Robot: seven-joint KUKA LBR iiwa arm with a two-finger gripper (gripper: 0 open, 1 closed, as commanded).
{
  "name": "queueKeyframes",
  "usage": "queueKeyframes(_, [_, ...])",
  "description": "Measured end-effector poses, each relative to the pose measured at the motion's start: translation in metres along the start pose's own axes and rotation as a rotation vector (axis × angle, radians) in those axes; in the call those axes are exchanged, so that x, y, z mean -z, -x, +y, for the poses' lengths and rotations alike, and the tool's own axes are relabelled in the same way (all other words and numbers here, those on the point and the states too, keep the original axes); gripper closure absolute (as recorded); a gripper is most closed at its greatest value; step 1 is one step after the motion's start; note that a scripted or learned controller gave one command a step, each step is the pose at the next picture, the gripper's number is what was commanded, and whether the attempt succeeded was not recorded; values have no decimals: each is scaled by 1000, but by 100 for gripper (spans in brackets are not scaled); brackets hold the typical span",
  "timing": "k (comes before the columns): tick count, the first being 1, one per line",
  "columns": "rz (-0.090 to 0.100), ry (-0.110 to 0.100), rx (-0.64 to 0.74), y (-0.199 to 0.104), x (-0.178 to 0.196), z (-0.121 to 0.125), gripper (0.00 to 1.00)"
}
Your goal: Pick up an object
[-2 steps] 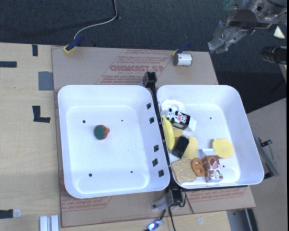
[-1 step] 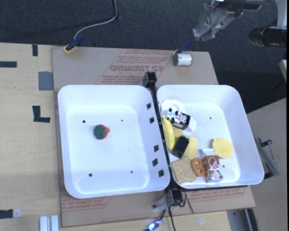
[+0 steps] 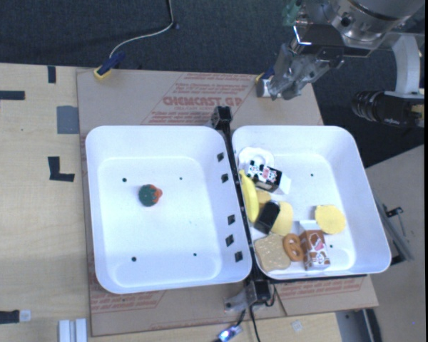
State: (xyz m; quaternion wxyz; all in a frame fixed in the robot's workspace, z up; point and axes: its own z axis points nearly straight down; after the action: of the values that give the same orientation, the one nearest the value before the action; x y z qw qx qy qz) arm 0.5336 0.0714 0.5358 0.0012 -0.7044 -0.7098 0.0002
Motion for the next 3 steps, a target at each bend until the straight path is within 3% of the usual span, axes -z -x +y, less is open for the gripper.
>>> queueKeyframes(1, [-5,-18,-1,-71,-214,-53,100])
queueKeyframes(2, [3,8,3,-144,-124,-49,100])
queueKeyframes(3, [-4,-1,-7,-161,-277,44,100])
